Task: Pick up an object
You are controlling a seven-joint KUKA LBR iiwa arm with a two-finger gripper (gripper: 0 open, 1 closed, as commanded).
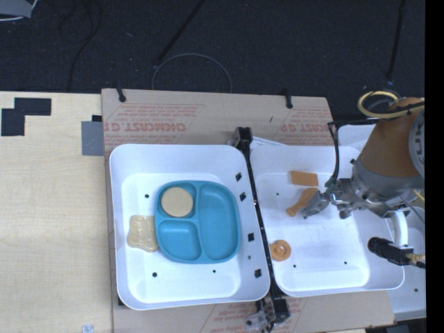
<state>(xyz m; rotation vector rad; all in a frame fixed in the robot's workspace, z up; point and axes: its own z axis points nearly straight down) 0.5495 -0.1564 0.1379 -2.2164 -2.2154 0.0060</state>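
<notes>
Bins side by side on the bench, taken from the left. Left bin (126, 164): pale spongy slab (142, 232) near its left wall, touching the left edge of a blue divided tray (211, 236) that sits mid-bin; tan round disc (176, 202) lying in the tray's upper-left compartment. Nothing of the arm's business there, by the look of it. Right bin (326, 287): small orange ring (280, 250) flat near the lower-left corner, just beside the divider; long orange piece (300, 202) lying at a slant in the upper-left part of the floor; flat tan rectangle (304, 179) just above it, close to the back wall, apart from it. Gripper (318, 207) low over the floor at the right end of the long orange piece, seemingly touching or just beside it; whether spread or closed cannot be made out at this slant, nor any grasp confirmed. Grey arm (388, 159) reaching in from the right wall. Judged as the closing-in stage of a pick, with the long orange piece the likely target. To do it well: straddle the piece across its narrow width, not along its length; centre on its middle instead of nudging the end, since a push would likely slide it toward the divider; settle fully down before squeezing; lift straight up and slowly, keeping clear of the tan rectangle and the back wall; check for the piece between the jaws before calling it held
</notes>
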